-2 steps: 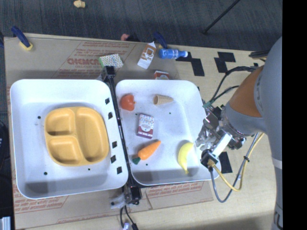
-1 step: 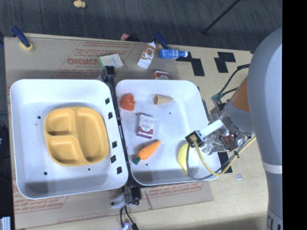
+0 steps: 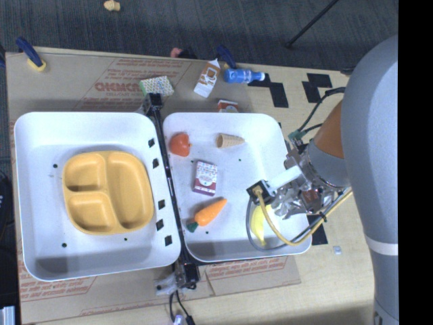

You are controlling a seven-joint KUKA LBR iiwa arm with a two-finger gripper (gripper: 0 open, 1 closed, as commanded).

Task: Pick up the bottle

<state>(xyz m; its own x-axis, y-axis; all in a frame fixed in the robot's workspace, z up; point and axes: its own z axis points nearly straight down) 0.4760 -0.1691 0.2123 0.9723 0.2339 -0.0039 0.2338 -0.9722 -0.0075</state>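
Camera view has my gripper [image 3: 292,203] low over the lower-right corner of the right bin [image 3: 260,158]. I cannot tell whether it is open or closed, and nothing is visibly held. The blue bottle [image 3: 242,76] lies on its side outside both bins, at upper centre of the frame just beyond the right bin's top rim, well apart from me. My worry is that it rolls at a sideways nudge, that I catch the small carton [image 3: 207,78] or blue clamp [image 3: 224,55] near it, or that I clip the rim. Red print on the cardboard [image 3: 88,80] seems to start "CHEMC"; the label on the maroon box [image 3: 205,177] is unreadable.
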